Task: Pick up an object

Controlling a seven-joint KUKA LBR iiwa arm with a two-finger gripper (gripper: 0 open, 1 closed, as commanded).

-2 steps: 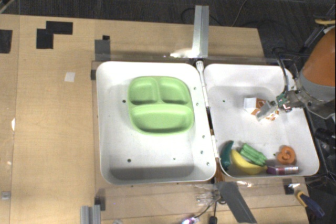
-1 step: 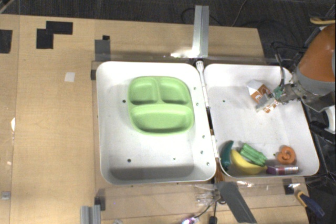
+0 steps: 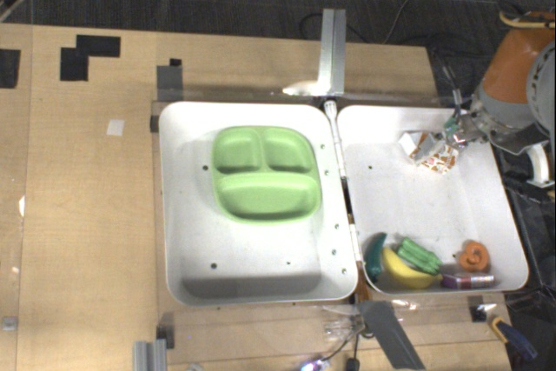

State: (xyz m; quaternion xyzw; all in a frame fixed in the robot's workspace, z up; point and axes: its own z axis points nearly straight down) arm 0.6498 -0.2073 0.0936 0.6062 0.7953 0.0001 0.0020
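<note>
My gripper (image 3: 455,131) reaches in from the right over the upper right part of the right bin (image 3: 434,213). Its tip is right beside a small white and brown crumpled object (image 3: 426,149) lying on the bin floor; whether they touch is unclear. Along the bin's front edge lie a yellow banana-like toy (image 3: 401,269), a green piece (image 3: 419,255), a teal piece (image 3: 373,255), an orange object (image 3: 473,255) and a purple pen-like item (image 3: 467,280).
The left bin (image 3: 187,213) holds a green divided plate (image 3: 263,172). A metal post (image 3: 333,48) stands behind the wall between the two bins. The arm's orange band (image 3: 512,69) and grey wrist hang over the right bin's far right corner.
</note>
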